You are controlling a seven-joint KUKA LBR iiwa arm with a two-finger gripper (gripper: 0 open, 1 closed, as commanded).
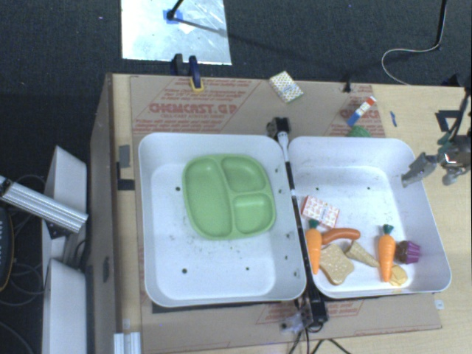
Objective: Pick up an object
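Two shallow white bins sit side by side on the bench. The left bin (158,198) holds a green divided plate (228,196) lying flat near its middle. The right bin (354,161) has its toys gathered in the near corner: two carrots (314,247) (386,252), a slice of toast (336,264), a red sausage (341,235), a pink-checked card (320,212), a purple piece (408,251), and a pale wedge, perhaps cheese (363,254). The gripper (431,168) hangs at the right bin's far right rim, well apart from the toys; whether its claw is apart or together cannot be told here.
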